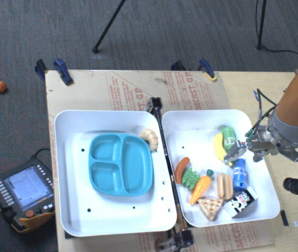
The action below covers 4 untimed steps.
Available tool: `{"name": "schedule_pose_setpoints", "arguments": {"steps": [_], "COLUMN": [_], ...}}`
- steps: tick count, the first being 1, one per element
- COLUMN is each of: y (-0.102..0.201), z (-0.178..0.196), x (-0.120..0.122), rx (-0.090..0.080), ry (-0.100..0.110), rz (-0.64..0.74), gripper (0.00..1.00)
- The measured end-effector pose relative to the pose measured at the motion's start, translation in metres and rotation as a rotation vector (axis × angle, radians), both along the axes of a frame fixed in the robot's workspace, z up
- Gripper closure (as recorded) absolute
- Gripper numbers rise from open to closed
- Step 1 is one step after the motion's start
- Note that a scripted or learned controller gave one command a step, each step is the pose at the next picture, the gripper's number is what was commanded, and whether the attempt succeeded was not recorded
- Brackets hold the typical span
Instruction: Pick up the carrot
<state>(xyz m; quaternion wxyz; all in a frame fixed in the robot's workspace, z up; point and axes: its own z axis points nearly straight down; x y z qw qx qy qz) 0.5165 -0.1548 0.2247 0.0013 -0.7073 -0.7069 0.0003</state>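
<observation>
A: State the carrot's position.

B: The carrot [200, 188] lies in the right bin [191, 121], toward its front centre, tilted, with the green top pointing up and right. The broccoli [190, 178] touches its left side, and a red sausage [181, 169] lies just beyond that. A waffle wedge [211, 208] sits at its lower tip.

A: What else crowds it?

B: A hot dog [224, 186] stands just to its right. Next comes a blue bottle [239, 175], then a black-and-white carton [242, 202] near the front right corner. A yellow banana [219, 146] and a green can [228, 137] lie farther back (both near the gripper).

A: And the left bin?

B: The left bin [64, 140] holds a blue divided plate [121, 164] and a croissant [150, 137] at the plate's back right corner.

A: Report the gripper.

B: The gripper [239, 150] hangs over the right bin's right side, above the bottle's top and beside the can, apart from the carrot. One grey finger [234, 152] points down and left. Nothing is visible between the fingers; their opening cannot be read from this angle.
</observation>
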Motion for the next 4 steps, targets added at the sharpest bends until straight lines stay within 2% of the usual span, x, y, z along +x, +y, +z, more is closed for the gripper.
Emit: {"name": "schedule_pose_setpoints", "arguments": {"steps": [1, 2, 3, 4], "y": [0.046, 0.068, 0.063, 0.068], "z": [-0.115, -0.133, -0.133, -0.133], "x": [0.031, 0.001, -0.02, -0.037], "rx": [0.001, -0.006, -0.002, -0.004], "ry": [0.003, -0.014, -0.016, -0.016], "rz": [0.146, 0.318, 0.131, 0.016], "gripper": [0.0, 0.0, 0.0, 0.0]}}
